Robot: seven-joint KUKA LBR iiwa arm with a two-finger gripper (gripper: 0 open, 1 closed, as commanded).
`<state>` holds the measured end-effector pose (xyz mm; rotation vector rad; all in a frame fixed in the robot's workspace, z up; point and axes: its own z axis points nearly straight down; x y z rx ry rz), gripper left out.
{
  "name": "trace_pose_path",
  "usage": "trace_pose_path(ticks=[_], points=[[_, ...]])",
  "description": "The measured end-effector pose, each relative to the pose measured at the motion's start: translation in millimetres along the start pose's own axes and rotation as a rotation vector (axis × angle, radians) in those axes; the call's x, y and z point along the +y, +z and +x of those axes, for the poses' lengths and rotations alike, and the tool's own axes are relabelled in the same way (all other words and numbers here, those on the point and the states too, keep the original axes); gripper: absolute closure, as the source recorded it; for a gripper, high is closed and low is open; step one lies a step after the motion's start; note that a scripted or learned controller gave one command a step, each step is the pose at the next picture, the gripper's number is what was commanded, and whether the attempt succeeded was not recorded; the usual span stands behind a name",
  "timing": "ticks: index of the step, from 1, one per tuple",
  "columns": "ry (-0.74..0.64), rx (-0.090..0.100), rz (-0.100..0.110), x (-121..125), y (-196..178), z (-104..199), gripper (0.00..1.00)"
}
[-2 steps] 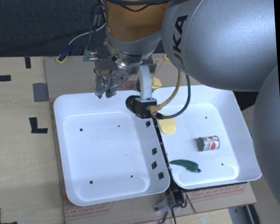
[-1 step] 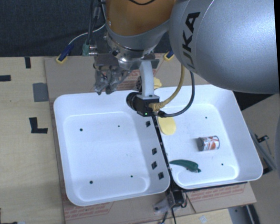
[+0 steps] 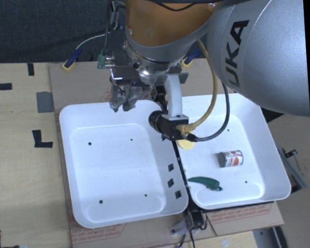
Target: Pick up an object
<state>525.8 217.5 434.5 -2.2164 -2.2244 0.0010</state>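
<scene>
Dark letters "UKA", part of the maker's name, run down the grey arm at far right.

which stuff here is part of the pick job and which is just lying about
Job: gripper; can, green leaf-shaped thing and yellow piece, all in the right bin.
Lying about: left bin, cardboard sheet, black marks on the bench.
</scene>
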Motion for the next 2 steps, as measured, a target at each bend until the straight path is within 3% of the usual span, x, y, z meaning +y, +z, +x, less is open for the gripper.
trace_pose_path(ticks=[1,2], points=[[0.0,0.0,0.0,-44,-13,-9,1.0],[0.0,-0.008,0.014,-44,148,17,1.0]])
